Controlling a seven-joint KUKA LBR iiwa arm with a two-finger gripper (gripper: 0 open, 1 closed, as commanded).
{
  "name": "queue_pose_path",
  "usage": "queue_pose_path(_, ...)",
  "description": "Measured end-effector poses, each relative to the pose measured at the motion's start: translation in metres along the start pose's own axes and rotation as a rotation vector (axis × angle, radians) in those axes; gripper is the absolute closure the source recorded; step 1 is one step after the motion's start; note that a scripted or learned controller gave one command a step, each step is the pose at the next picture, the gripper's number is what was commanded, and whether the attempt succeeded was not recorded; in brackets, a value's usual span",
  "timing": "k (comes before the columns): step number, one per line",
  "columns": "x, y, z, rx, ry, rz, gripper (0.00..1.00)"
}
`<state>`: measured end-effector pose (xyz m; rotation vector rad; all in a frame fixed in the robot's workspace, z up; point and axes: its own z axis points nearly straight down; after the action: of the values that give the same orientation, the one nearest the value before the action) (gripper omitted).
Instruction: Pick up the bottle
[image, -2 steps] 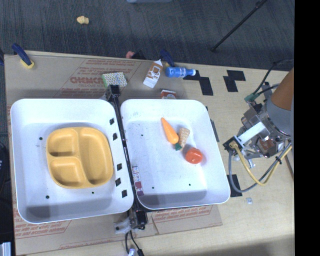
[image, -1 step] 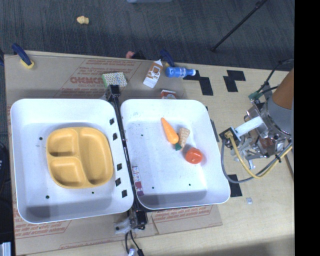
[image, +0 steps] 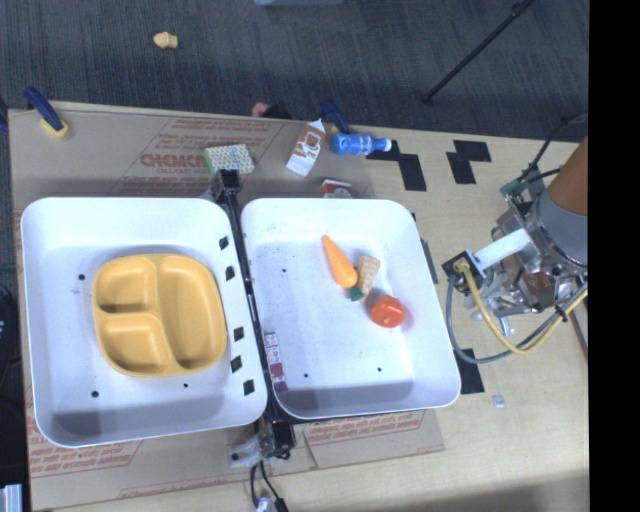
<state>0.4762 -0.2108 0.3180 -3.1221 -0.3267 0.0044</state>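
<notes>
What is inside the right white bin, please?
An orange carrot, a beige waffle piece touching it, and a red tomato. The bin floor under them is covered. The blue bottle lies outside, beyond its far rim.

Behind the right bin (image: 432, 310), on the table (image: 520, 440), the strip is crowded. The bottle (image: 360, 144) lies there with a small carton (image: 306, 148) and a blue clamp (image: 333, 115) near it, and a little box (image: 337, 187) touches the bin's far rim. Behind the bin's far right corner lie only flat black tape marks (image: 408, 168), so the way is open. Inside the bin, a carrot (image: 339, 261), a beige piece (image: 368, 272) and a tomato (image: 387, 311) occupy the middle; its near half is free.
</notes>
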Motion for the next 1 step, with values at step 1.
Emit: queue_pose_path(1,0.0,-0.0004,-0.0003,0.002,-0.001,-0.001,1.0)
